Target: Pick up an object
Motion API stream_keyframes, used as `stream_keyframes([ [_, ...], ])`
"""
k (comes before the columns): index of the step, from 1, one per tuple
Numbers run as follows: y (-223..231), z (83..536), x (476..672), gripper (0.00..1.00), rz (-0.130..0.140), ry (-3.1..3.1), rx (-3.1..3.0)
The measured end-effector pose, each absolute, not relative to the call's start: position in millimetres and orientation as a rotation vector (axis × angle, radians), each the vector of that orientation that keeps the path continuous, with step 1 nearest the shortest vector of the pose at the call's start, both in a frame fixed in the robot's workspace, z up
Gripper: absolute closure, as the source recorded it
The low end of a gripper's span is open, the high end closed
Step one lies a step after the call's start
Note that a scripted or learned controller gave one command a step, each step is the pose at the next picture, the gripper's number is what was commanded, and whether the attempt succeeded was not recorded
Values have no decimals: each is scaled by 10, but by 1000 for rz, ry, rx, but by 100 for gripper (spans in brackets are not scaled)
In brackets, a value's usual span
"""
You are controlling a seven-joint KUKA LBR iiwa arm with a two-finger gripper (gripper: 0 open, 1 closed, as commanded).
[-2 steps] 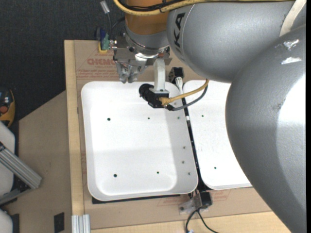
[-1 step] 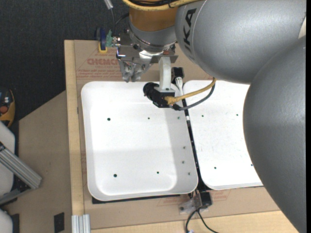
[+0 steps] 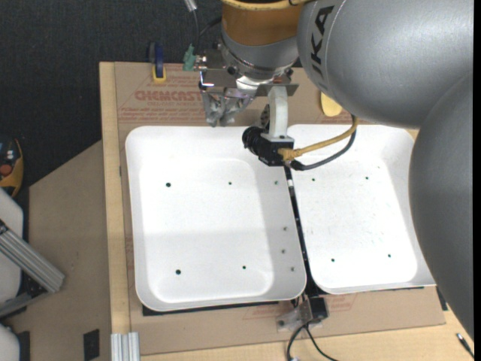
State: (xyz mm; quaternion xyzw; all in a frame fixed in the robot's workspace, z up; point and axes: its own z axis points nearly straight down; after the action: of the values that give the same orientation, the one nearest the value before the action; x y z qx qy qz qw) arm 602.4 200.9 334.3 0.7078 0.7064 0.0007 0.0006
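Observation:
My gripper (image 3: 248,115) hangs under the orange-banded wrist at the back edge of the bench, over the far rim where the two bins meet. A black part with a yellow cable (image 3: 264,145) sits just below it, above the divide. The left white bin (image 3: 150,201) and the right white bin (image 3: 391,224) lie side by side, their floors marked with small dark dots. A yellowish object (image 3: 331,104) peeks out behind the right bin's far rim, partly hidden by the arm.
The big grey arm covers the upper right. A blue and yellow clamp (image 3: 158,62) stands at the cardboard base's far left corner. A black cable runs along the seam (image 3: 297,216) between the bins to a connector (image 3: 312,310) at the front.

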Motion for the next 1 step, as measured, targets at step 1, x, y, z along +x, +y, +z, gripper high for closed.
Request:
stream_keyframes([
  [1, 2257, 2816, 6398, 100, 0, 2224, 2218],
])
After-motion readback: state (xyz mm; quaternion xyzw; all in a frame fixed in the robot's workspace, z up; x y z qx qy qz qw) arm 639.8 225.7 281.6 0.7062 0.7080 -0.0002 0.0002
